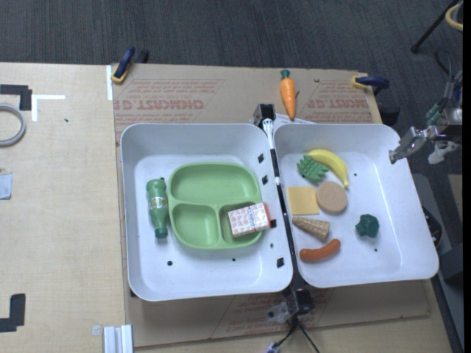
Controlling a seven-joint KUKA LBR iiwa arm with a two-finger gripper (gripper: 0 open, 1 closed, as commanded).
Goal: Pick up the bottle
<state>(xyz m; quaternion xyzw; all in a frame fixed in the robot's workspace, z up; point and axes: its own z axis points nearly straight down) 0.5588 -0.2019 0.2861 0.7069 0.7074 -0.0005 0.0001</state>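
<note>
The pale wooden bench (59, 219) carries two shallow white plastic bins side by side. In the left white bin (199, 282) sits a light green three-compartment plastic tray (210, 186), with a small printed cardboard box (247, 219) in its lower right compartment. The green plastic bottle (157, 207) lies on its side on the bin floor, just beside the tray's left edge. The right white bin (397, 219) holds a yellow banana (333, 165), a round tan disc (332, 197), a yellow cheese slice (302, 200) and a dark green broccoli floret (367, 226). The metal gripper (412, 143) hangs at the right bin's far right rim, well apart from the bottle; whether it is released or clenched, I cannot tell.
</note>
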